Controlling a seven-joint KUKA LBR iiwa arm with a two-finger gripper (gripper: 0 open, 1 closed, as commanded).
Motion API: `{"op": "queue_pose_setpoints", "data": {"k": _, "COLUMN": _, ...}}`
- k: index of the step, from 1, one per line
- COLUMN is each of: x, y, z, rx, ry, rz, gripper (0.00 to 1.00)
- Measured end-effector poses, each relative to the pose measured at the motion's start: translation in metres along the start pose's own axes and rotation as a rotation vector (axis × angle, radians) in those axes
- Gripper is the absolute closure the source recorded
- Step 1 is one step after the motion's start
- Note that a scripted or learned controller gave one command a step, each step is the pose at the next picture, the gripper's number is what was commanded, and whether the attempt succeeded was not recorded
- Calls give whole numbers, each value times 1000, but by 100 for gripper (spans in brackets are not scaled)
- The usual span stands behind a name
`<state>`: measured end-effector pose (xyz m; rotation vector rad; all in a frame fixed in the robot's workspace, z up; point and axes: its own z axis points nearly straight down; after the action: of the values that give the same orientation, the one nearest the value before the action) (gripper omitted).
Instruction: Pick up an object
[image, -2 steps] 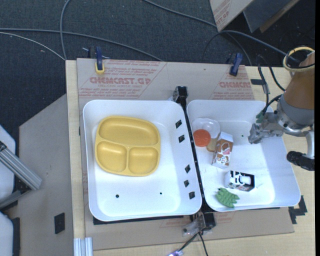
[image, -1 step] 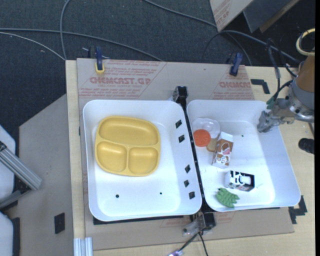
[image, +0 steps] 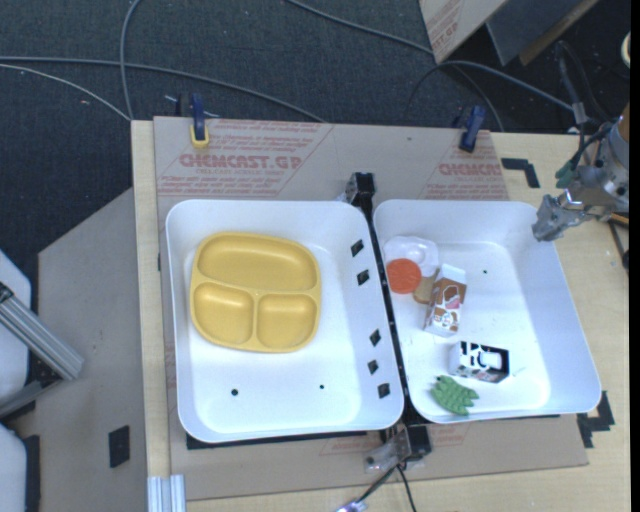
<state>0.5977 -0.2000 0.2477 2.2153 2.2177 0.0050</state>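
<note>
In the right bin (image: 540, 300) lie an orange round lid on a clear cup (image: 405, 274), a small brown and white carton (image: 446, 300), a black and white item (image: 483, 361) and a green toy (image: 455, 394). My gripper (image: 552, 220) hangs at the bin's upper right corner, above the rim and apart from all these objects. Nothing is seen between its fingers.
The left bin (image: 340, 370) holds a yellow divided plate (image: 257, 290). A black clip rail (image: 375, 300) runs between the bins. Blue clamps (image: 199, 116) (image: 470, 128) pin the board at the back. Cables cross the dark floor behind.
</note>
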Motion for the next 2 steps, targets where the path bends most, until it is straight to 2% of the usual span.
{"op": "queue_pose_setpoints", "data": {"k": 1, "x": 0, "y": 1, "z": -17, "rx": 3, "ry": 2, "rz": 0, "gripper": 100}}
{"op": "queue_pose_setpoints", "data": {"k": 2, "x": 56, "y": 17, "z": -7, "rx": 8, "ry": 6, "rz": -5, "gripper": 100}}
